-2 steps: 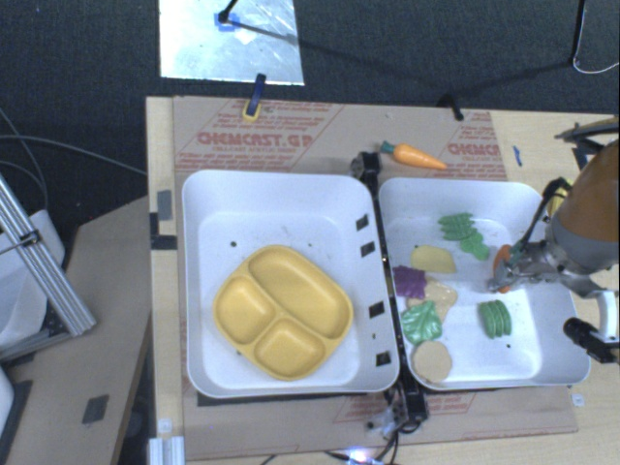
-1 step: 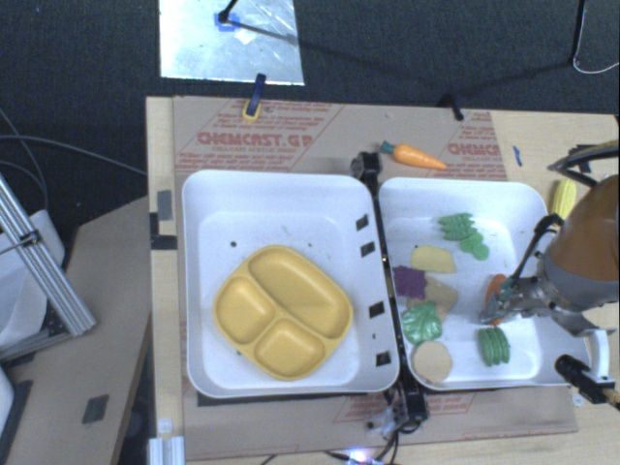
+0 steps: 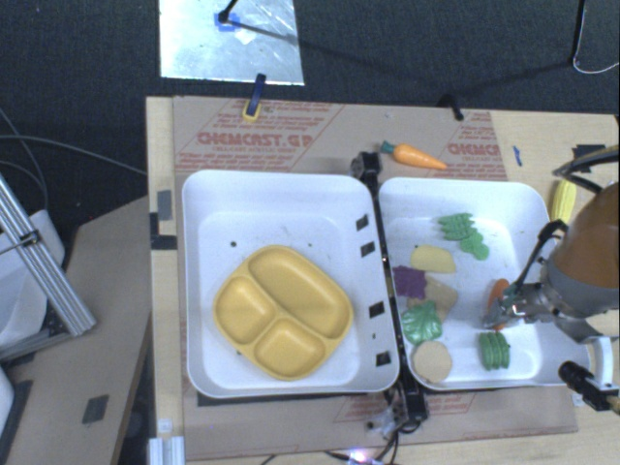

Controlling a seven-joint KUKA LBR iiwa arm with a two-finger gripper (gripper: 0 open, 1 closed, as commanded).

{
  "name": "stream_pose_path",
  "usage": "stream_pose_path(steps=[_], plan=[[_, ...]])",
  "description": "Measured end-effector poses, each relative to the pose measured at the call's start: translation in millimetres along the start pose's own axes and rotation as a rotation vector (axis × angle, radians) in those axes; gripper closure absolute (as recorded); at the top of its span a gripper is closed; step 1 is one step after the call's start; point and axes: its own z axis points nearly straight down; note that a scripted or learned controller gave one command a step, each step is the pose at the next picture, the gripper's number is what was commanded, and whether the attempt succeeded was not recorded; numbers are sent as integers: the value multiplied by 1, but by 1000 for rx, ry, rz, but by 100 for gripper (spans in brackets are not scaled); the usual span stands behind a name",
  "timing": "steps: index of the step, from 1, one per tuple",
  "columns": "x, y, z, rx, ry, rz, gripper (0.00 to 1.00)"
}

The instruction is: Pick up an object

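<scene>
The right bin (image 3: 523, 197) holds several toy foods. Among them are a green leafy piece (image 3: 462, 231), a yellow piece (image 3: 432, 258), purple grapes (image 3: 409, 281), a tan piece (image 3: 445, 294), a green vegetable (image 3: 420, 322), a round tan disc (image 3: 432, 361) and a ribbed green piece (image 3: 494, 350). A small orange-red piece (image 3: 498, 290) lies at the bin's right side. My gripper (image 3: 502, 312) hangs low over the bin, right beside that piece and just above the ribbed green one. The arm's wrist covers the bin's right edge.
The left bin (image 3: 208, 211) carries a yellow divided plate (image 3: 281, 310). A toy carrot (image 3: 413, 155) lies on the cardboard behind the bins. A corn cob (image 3: 562, 201) sits outside the right bin's far right corner. A metal frame (image 3: 39, 260) stands at the left.
</scene>
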Motion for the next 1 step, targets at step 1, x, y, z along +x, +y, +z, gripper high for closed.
stream_pose_path(steps=[1], plan=[[12, 0, 0, 0, 0, -3, 100]])
